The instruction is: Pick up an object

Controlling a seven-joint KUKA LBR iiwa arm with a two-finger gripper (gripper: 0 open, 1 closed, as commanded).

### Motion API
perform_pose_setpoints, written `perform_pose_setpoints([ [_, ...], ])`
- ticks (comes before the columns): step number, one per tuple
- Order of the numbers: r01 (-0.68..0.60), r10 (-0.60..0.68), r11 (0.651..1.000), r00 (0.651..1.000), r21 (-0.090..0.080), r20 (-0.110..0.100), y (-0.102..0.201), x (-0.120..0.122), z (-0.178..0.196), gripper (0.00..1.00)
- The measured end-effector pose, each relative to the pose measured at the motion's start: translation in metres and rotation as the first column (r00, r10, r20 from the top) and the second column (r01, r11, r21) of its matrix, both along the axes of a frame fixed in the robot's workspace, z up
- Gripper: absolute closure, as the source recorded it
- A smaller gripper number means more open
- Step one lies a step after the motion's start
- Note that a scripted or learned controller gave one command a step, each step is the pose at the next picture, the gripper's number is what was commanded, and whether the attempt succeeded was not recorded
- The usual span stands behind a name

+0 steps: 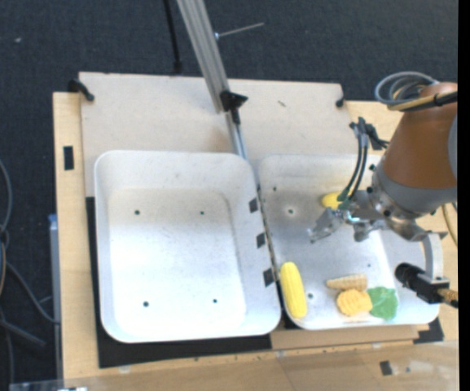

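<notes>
The gripper (326, 226) hangs low inside the right bin (300, 177), in its upper middle part, with the grey and orange arm (418, 149) leaning in over the bin's right wall. Its two metal fingers (320, 231) look slightly apart, and I see nothing between them.

The nearest thing to pick is a small yellow piece (331, 199), which sits just above the fingertips, toward the back of the bin, partly hidden by the green and black cables (355, 169) that run down the wrist. It looks close to touching the gripper, though I cannot tell if it does. It seems roundish, so I cannot make out a long axis for it.

The other candidates lie toward the front wall, well apart from the fingers. A yellow corn cob (292, 289) lies along the left wall with its long axis running front to back. To its right are a tan biscuit (347, 283), a round orange waffle (353, 302) just below it, and a green leaf (384, 303) touching the waffle's right side.

The floor between the gripper and that front cluster is bare, so nothing blocks a move forward. The left bin (177, 243) lies beyond the divider, away from the arm.

For the yellow piece, I judge the fingers need to shift back and a little right.
</notes>
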State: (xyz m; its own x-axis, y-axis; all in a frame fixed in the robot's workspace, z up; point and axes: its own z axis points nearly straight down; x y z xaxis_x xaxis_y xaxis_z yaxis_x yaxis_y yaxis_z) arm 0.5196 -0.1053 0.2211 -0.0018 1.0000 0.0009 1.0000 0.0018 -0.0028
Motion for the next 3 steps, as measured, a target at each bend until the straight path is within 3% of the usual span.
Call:
perform_pose_setpoints([
  [1, 0.003, -0.003, 1.000, 1.000, -0.001, 0.006, 0.000, 0.001, 0.002, 0.00],
  [3, 0.005, -0.005, 1.000, 1.000, -0.002, -0.001, 0.010, 0.008, -0.096, 0.00],
])
